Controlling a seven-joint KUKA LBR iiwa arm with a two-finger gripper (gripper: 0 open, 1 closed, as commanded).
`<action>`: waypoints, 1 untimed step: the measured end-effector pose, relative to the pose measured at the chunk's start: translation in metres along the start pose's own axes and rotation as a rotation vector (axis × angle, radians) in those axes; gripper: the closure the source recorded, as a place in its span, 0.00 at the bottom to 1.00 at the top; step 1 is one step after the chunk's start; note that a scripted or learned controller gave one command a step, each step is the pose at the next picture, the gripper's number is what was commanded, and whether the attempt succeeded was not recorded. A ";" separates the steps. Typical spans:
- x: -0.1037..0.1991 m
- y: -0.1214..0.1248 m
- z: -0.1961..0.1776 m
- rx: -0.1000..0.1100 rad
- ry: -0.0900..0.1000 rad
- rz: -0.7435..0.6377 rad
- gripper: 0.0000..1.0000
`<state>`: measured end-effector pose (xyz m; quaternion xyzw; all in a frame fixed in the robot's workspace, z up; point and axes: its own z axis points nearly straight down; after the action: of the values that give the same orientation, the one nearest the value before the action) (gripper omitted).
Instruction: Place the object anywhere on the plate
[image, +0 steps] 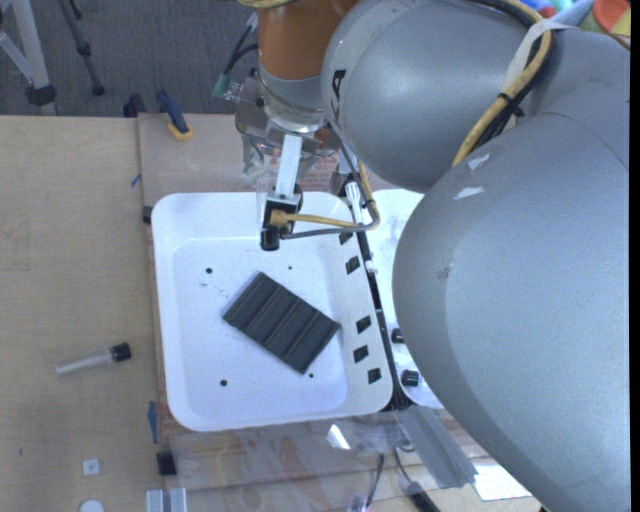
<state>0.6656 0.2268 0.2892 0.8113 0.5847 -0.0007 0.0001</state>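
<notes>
A dark grey ribbed rectangular slab (280, 322) lies flat and turned at an angle in the middle of the left white bin (190, 400). My gripper (258, 165) hangs below the orange wrist band over the bin's far edge, well above and behind the slab and apart from it. Nothing shows between its fingers. The arm's large grey body covers most of the right bin (400, 205).
A small pale cylinder with a black cap (95, 358) lies on the wooden bench left of the bin. A blue clamp (176, 117) sits at the back left. Black clips (362, 326) line the divider between the bins.
</notes>
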 end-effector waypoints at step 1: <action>0.000 0.000 0.068 0.003 -0.002 -0.307 1.00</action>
<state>0.6650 0.2267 0.2216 0.7125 0.7017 -0.0022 -0.0007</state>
